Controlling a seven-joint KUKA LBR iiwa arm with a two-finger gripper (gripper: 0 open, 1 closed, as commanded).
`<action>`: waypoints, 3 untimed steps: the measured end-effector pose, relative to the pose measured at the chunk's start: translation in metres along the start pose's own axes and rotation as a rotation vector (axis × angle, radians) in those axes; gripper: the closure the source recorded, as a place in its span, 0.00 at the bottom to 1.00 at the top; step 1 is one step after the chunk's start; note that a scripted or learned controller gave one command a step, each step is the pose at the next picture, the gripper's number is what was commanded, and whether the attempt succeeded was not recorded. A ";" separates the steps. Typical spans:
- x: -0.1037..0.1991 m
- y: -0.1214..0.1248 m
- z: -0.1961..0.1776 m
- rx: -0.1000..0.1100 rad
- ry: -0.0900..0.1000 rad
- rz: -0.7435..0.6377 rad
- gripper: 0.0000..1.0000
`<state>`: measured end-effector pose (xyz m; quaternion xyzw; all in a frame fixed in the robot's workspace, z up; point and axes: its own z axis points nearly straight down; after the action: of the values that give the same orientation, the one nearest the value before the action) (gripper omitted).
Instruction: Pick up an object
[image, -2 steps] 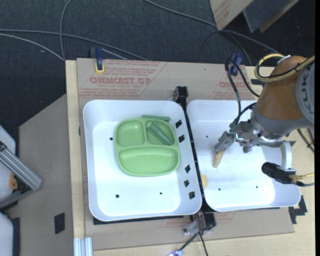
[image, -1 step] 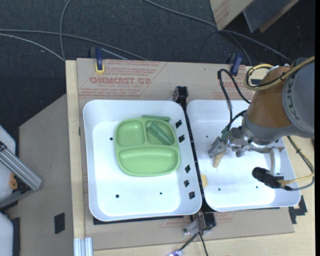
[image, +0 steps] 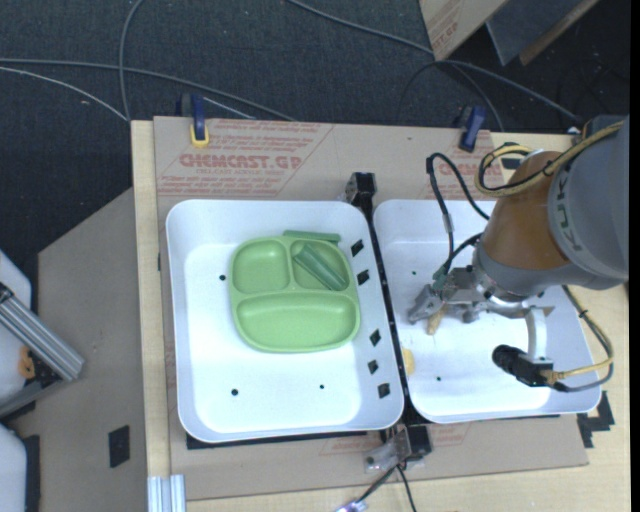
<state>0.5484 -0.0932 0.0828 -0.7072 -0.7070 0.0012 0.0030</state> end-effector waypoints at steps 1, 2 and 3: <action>0.000 0.001 -0.013 -0.005 0.000 0.000 1.00; 0.002 -0.004 -0.075 -0.010 -0.003 -0.001 1.00; 0.001 -0.004 -0.118 -0.012 -0.003 -0.001 1.00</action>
<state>0.5455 -0.0927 0.2010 -0.7068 -0.7074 -0.0018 -0.0022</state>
